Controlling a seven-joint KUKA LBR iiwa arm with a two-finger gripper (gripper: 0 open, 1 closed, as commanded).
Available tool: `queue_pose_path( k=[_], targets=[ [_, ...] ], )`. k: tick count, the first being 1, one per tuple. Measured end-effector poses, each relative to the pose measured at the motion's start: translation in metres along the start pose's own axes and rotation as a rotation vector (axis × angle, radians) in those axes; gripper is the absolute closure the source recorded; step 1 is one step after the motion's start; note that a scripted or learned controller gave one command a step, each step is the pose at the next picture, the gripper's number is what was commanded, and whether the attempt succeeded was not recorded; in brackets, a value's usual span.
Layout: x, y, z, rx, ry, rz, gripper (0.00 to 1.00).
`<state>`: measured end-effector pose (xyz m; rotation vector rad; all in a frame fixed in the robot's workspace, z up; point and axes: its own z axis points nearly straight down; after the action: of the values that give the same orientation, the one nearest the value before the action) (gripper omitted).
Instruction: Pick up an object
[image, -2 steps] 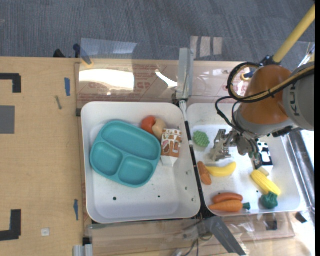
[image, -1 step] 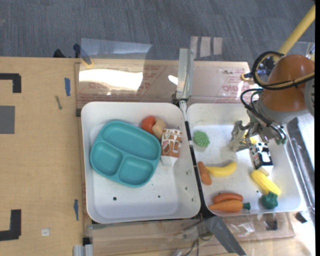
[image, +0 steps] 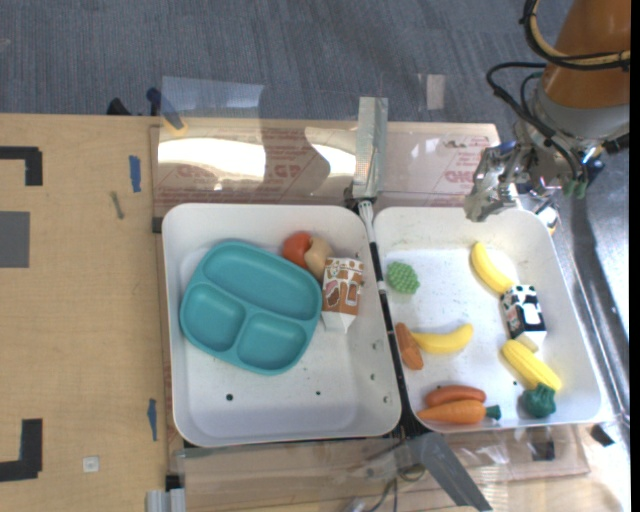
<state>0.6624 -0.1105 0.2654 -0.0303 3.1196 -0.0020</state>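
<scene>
Lying in the left white shallow bin (image: 190, 400) is a teal plastic plate with three compartments (image: 252, 306), taking most of its middle. At the bin's upper right, a round orange-red toy fruit (image: 296, 246) and a small printed carton (image: 341, 290) are resting close against the plate's rim.

The right white shallow bin (image: 440, 230) is carrying the pieces to choose from: a green knobbly ball (image: 403, 278) near its left wall, a yellow toy banana (image: 444, 340) with a small orange carrot (image: 409, 347) touching it, two orange carrots (image: 458, 403) along the bottom edge, a second yellow banana (image: 491, 268), a black-and-white cow-patterned carton (image: 523, 309), a yellow corn cob (image: 531, 364) and a green broccoli piece (image: 539, 401).

The metal two-finger gripper (image: 497, 190) is hanging over the upper right corner of this bin, above its rim, holding nothing; I cannot tell how wide it stands. In my judgement, descending here is risking the wall. The pieces are lying close together, so a neighbour may block a finger.
</scene>
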Motion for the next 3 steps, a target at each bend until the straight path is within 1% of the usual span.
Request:
queue_pose_path(
  k=[1, 2, 3],
  targets=[
    [0.003, -0.001, 0.007, -0.002, 0.013, 0.002, 0.00],
    [0.006, -0.057, 0.092, -0.004, 0.026, -0.054, 0.00],
    [-0.001, -0.073, 0.167, -0.001, 0.014, -0.105, 0.00]
  ],
)
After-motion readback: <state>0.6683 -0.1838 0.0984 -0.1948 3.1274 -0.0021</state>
